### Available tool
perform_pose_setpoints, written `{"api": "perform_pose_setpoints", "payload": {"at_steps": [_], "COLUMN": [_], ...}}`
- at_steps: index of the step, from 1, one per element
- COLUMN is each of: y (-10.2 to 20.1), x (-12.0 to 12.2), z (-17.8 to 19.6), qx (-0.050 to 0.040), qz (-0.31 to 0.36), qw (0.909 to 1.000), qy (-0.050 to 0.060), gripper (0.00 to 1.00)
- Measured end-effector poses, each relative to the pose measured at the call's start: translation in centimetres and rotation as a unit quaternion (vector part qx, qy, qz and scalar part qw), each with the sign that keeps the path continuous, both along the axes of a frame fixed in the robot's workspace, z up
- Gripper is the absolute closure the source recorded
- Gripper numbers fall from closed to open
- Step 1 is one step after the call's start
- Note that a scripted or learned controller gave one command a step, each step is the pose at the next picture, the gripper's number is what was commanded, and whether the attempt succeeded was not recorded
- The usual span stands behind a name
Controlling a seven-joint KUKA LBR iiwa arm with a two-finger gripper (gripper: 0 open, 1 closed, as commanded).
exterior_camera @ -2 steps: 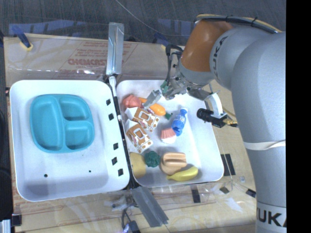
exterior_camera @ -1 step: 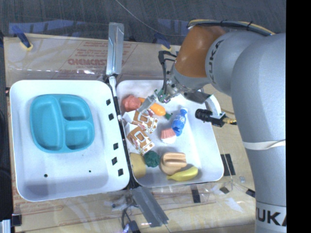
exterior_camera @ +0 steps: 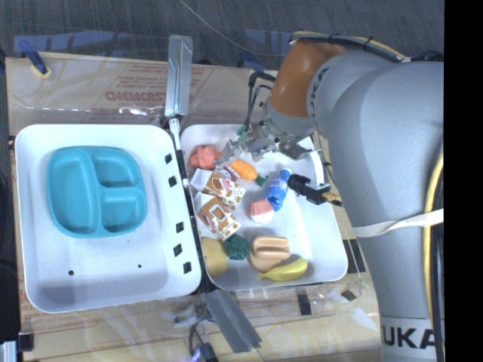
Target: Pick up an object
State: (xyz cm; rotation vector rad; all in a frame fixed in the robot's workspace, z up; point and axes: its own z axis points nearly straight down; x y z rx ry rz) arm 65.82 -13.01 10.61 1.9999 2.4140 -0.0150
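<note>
The right bin (exterior_camera: pixel 321 236) holds several toy foods. My gripper (exterior_camera: pixel 247 148) is down at the bin's far end, just above an orange carrot (exterior_camera: pixel 243 170) and right of a reddish-pink piece (exterior_camera: pixel 202 157). A blue bottle (exterior_camera: pixel 278 189) lies to the right of the carrot. Two patterned waffle-like packs (exterior_camera: pixel 223 187) (exterior_camera: pixel 218 216) lie along the left wall. Nearer the front are a pink-and-white cake piece (exterior_camera: pixel 261 210), a hot dog (exterior_camera: pixel 269 249), a banana (exterior_camera: pixel 285 270), a green broccoli (exterior_camera: pixel 236 247) and a yellowish piece (exterior_camera: pixel 214 256). I see nothing held in the gripper.
The left bin (exterior_camera: pixel 45 277) holds a blue divided tray (exterior_camera: pixel 96 188). A metal bar (exterior_camera: pixel 178 74) runs along the divide between the two bins at the far side. The grey arm (exterior_camera: pixel 377 142) covers the right bin's right edge.
</note>
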Motion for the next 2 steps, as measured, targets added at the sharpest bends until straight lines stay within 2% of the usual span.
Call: {"api": "perform_pose_setpoints", "payload": {"at_steps": [1,2], "y": [0.5,2.5], "x": [0.2,-4.4], "z": [0.6,-0.7], "qx": [0.0019,0.0009], "qz": [0.002,0.109], "qw": [1.0,0.994], "qy": [-0.004,-0.008], "gripper": [1.0,1.0]}}
